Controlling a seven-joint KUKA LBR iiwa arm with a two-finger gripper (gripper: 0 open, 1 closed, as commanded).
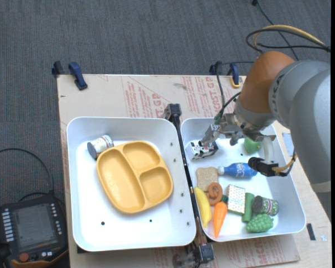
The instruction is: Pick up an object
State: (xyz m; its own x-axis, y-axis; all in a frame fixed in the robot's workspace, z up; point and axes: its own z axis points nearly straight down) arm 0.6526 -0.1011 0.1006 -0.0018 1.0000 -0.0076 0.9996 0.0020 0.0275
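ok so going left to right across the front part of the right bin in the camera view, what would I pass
banana → carrot → cracker-like square → green bumpy fruit. The small pieces tucked behind the green fruit overlap, so I leave them out.

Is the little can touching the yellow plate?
Touching. In the camera view the can lies against the plate's upper-left rim, with no white bin floor between them.

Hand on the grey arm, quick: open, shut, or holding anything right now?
Hand: cannot be told; it hangs over the right white bin, with nothing visibly held.
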